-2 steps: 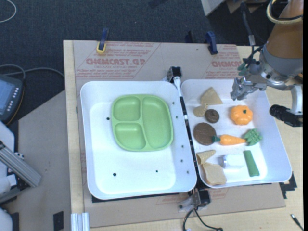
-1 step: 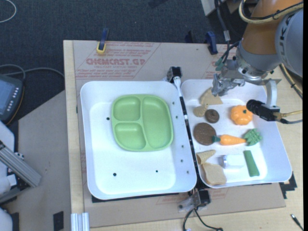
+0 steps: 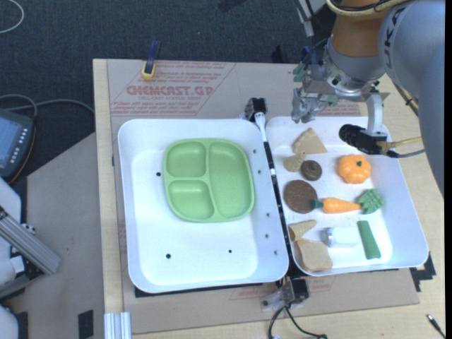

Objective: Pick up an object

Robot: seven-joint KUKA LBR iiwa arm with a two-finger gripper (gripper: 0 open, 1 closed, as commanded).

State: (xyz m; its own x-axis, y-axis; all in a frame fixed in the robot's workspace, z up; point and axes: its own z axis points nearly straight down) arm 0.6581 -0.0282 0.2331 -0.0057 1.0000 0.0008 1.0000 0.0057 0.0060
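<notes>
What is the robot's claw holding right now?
Nothing. The gripper hangs at the far edge of the right bin, just above a tan wedge, with nothing between its fingers.

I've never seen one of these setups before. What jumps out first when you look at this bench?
The big grey arm with an orange band reaches in from the upper right, its gripper hanging over the far edge of the right bin. That bin is crowded with toy food, notably an orange pumpkin and a carrot. In the left bin lies a pale green divided plate.
</notes>
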